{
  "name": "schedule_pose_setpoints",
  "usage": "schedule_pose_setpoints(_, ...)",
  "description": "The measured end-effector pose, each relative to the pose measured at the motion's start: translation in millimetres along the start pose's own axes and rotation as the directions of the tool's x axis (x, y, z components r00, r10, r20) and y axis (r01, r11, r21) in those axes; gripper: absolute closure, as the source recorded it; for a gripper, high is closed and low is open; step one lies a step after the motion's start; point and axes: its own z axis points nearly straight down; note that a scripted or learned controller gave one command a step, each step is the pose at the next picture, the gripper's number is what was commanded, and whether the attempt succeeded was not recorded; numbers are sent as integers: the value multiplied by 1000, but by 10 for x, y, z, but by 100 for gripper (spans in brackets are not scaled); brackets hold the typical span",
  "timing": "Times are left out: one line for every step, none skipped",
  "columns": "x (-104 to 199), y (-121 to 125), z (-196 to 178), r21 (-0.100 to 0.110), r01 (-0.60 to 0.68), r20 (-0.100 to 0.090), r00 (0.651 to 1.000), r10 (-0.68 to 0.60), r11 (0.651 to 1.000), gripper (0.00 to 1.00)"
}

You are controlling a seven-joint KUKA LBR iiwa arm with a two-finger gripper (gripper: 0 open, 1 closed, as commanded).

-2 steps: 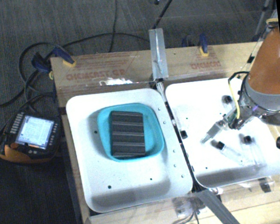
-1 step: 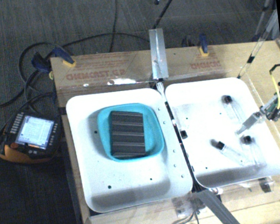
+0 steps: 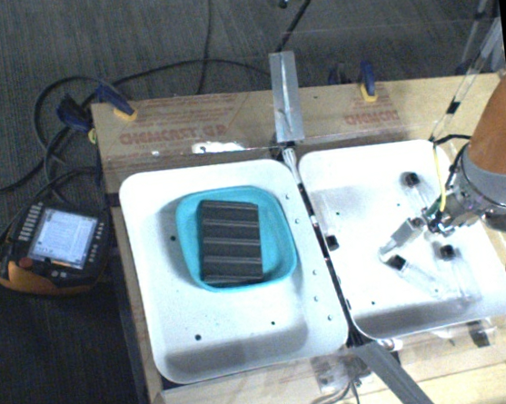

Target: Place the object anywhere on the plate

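Blurred end effector (image 3: 403,247), block (image 3: 230,240) on plate (image 3: 280,239)

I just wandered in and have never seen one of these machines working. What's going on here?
A robot arm reaches in from the right over two white bins. In the left bin a dark ridged block already lies on a blue plate, which is where it was meant to go. The arm's gripper is over the right bin, well away from the plate and the block.
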Motion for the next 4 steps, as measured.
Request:
schedule_pose_setpoints(-587,-163,-197,-1,255,4,967,-255,967,0)
schedule_pose_setpoints(315,84,104,0,141,0,990,-141,990,0)
schedule_pose_setpoints(-553,-150,-613,-1,376,5,927,-376,927,0)
schedule_pose_setpoints(219,59,113,0,178,0,984,-178,984,0)
